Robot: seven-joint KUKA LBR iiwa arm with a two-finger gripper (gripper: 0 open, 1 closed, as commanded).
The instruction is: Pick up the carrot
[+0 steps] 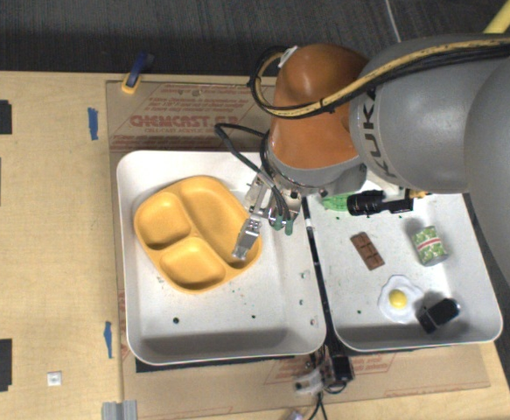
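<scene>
While reaching in from the right of the frame, blocks much of the upper right: grey arm [447, 103] with its orange band, above a tan counter [45, 234]. Lower down, two white bins side by side, left bin [202, 331] and right bin [464, 278]. Across the left bin's upper half, a yellow divided plate [189, 230]. Poised over that plate's right edge, near the frame's centre, the gripper [246, 241]; open or closed, cannot tell from this slant. Nothing seen held.

In the right bin, a green-and-white packet [429, 245], a fried egg [397, 298], a brown chocolate bar [367, 250] and a black lump [438, 313].

No plain orange body to point at. Most likely the carrot [331, 202] is the small green tip at the right bin's upper left corner, poking out from under the wrist, with the rest hidden. If so, lies right of the gripper and slightly up-frame, across the wall between the bins. Long axis probably left to right, though unsure. By that reading, calls for lifting clear of the plate and crossing rightward.
</scene>
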